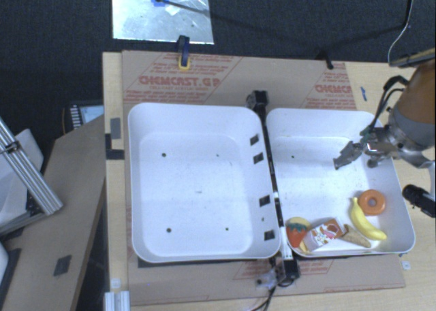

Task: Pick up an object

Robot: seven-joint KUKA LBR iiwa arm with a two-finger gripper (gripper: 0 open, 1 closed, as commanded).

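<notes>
The right bin [306,133] holds a group of small objects along its near edge: an orange ring-shaped toy [372,201], a yellow banana [365,220], a red-and-white packet [323,235], an orange-red round fruit [297,231] and a brown piece [355,238]. My gripper [349,154] hangs over the right part of that bin, above and to the left of the orange ring, pointing left. Nothing shows between its fingers.
The left bin [194,180] lies beside the right one, with a black clip strip [264,180] along the divide. Both bins rest on a cardboard-covered bench [225,75]. A shiny metal plate [161,2] lies on the dark floor behind.
</notes>
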